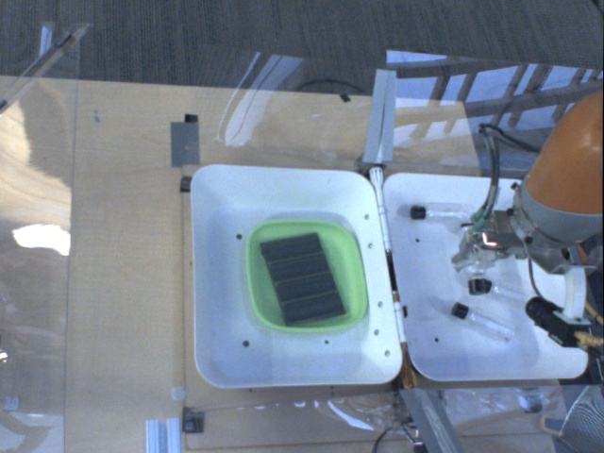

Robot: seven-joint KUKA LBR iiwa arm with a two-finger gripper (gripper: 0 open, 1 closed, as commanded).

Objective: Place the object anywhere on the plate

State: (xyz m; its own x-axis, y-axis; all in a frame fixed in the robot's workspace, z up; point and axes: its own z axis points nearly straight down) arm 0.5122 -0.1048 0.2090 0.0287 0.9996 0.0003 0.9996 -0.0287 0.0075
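A green square plate (257, 281) lies in the left bin (217, 253). A dark grey ridged block (302, 278) rests flat on the plate, turned slightly off square. My gripper (478, 249) hangs over the right bin (425, 347), well to the right of the plate and apart from the block. It is low above the bin floor, among small clear tubes. The wrist and its cables hide its tips.
Three clear tubes with black caps lie in the right bin: one at the back left (427, 213), one just below the gripper (483, 287) and one toward the front (477, 318). The arm's orange band (576, 154) covers the bin's right side.
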